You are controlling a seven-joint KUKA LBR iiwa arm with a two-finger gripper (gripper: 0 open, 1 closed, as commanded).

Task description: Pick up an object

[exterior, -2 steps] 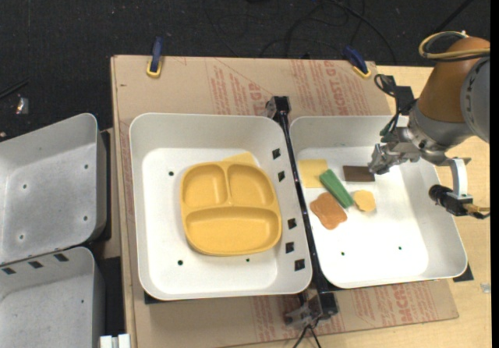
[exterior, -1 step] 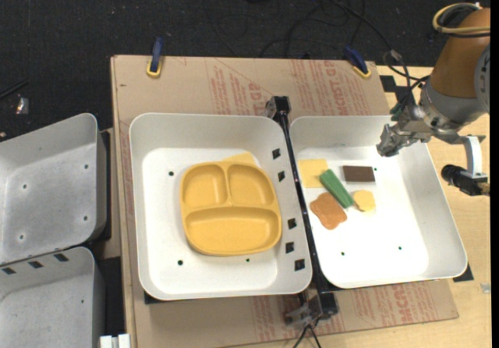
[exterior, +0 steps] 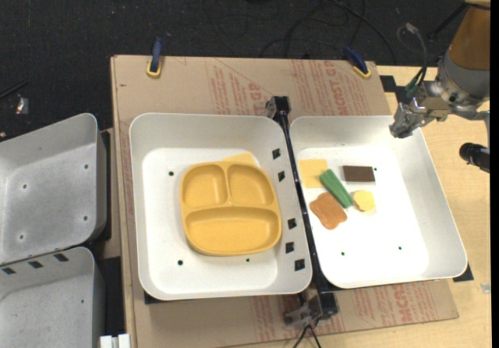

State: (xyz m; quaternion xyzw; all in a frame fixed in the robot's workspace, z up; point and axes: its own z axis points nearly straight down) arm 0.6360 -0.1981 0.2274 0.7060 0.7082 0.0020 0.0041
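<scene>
A flat cardboard-covered bench (exterior: pixel 203 81) is seen from above at a slant, with two shallow white bins side by side on it. The left bin (exterior: pixel 156 143) holds a yellow divided plate (exterior: pixel 231 208) with three compartments, lying flat near the bin's middle. The right bin (exterior: pixel 413 214) holds a small cluster of toy food pieces near its left side. The grey arm with its orange band (exterior: pixel 472 42) reaches in from the upper right, and its gripper (exterior: pixel 402 126) hangs over the right bin's upper right corner, well apart from the pieces. How wide its fingers stand cannot be told at this size, and nothing is visibly between them.

In the cluster, a pale yellow square slice (exterior: pixel 313 171) lies nearest the divider between the bins. An orange-brown oval piece (exterior: pixel 328 211) lies below it. A green stick (exterior: pixel 336 188) lies diagonally between them, touching or overlapping both. A dark brown rectangular block (exterior: pixel 359 175) sits just right of the stick's upper end. A small yellow round piece (exterior: pixel 363 200) lies just below the block.
</scene>
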